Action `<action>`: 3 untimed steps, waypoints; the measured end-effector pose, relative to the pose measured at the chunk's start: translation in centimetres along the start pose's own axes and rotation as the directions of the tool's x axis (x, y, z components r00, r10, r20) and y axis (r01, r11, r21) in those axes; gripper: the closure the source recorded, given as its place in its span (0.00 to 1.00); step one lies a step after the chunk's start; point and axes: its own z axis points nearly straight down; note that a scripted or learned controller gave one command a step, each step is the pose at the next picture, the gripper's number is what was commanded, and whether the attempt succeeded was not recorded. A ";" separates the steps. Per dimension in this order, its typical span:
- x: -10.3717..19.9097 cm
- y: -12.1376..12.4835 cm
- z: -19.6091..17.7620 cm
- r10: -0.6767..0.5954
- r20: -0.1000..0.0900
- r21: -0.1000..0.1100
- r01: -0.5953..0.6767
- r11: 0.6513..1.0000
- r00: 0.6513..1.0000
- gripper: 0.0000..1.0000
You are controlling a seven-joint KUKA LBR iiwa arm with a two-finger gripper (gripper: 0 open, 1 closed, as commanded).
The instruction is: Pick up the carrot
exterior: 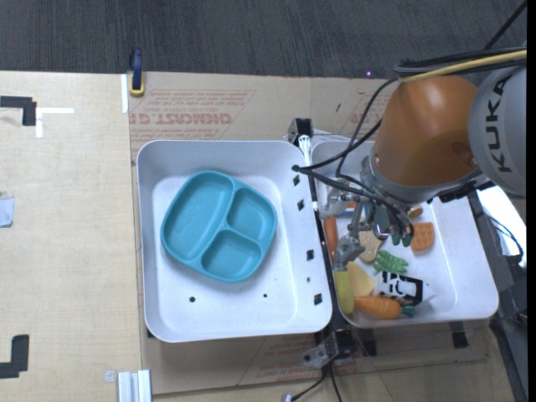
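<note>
Orange, tapered, with a green stub at its right end: carrot (378,307), lying roughly level against the near wall of the right bin (469,304), at about 6 o'clock in that bin. Just left of it, a pale yellow piece (352,285); above and right, a green leafy toy (389,263) and a black-and-white item (404,288). Hanging over the bin's middle, the gripper (378,229), below the orange band (423,132) of the arm. From the fingertips, carrot at about 6 o'clock, near but apart, nothing touching. Fingers pointing down among the clutter; spread impossible to judge, nothing visibly between them. In the left bin (159,308), a blue divided plate (219,225), well apart at 9 o'clock.
</note>
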 end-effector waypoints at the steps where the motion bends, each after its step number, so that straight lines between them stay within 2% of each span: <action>1: 4.5 -2.3 0.0 -0.074 -0.004 0.000 0.074 0.997 0.997 0.00; 2: 3.9 1.7 0.0 0.213 -0.002 0.001 -0.213 0.977 0.977 0.00; 3: 3.7 1.6 -0.9 0.217 0.001 0.000 -0.217 0.976 0.976 1.00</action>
